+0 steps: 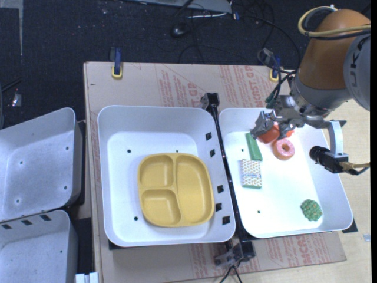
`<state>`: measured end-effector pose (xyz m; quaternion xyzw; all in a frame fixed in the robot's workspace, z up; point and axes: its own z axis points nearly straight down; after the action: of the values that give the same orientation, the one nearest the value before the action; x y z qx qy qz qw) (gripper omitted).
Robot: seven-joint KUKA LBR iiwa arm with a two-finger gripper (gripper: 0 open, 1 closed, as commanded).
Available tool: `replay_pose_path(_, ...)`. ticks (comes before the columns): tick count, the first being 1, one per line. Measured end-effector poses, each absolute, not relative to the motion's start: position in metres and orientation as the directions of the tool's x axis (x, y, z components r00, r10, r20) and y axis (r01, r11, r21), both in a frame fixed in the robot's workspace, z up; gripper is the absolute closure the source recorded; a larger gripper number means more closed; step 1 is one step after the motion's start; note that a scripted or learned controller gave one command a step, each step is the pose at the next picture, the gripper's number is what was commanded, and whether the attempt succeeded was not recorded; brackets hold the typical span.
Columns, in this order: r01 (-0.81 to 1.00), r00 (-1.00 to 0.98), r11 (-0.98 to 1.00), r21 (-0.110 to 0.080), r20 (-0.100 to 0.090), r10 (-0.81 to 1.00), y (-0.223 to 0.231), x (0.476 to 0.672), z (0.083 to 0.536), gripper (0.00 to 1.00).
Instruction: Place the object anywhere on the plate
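Note:
A yellow plate [175,189] with three compartments lies in the left bin [118,128], with nothing on it. My gripper [273,127] is low over the back of the right bin [327,184], directly above a small red object [269,137] that it partly hides. Whether the red object is held cannot be told. Just right of the red object lies a pink ring [285,149]. A green stick [254,147] lies just to the left of it.
A small patterned box [251,173] sits in the right bin near the divider, and a green knobbly object [311,210] lies near its front right corner. A black divider [221,158] separates the bins. Spare white bins [35,158] stand at the left.

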<state>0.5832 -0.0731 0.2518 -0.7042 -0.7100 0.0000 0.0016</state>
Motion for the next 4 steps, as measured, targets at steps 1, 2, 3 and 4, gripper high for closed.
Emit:
replay_pose_path(1, 1.000, -0.008, 0.008, -0.004, 0.002, 1.000, -0.014, 0.570, 0.238, 1.00)
replay_pose_path(2, 1.000, -0.008, 0.008, -0.003, 0.002, 1.000, 0.036, 0.556, 0.225, 1.00)
replay_pose_path(3, 1.000, 0.000, 0.000, 0.000, 0.000, 1.000, 0.087, 0.550, 0.228, 1.00)
replay_pose_path(4, 1.000, -0.006, 0.006, -0.004, 0.001, 1.000, 0.120, 0.517, 0.231, 1.00)
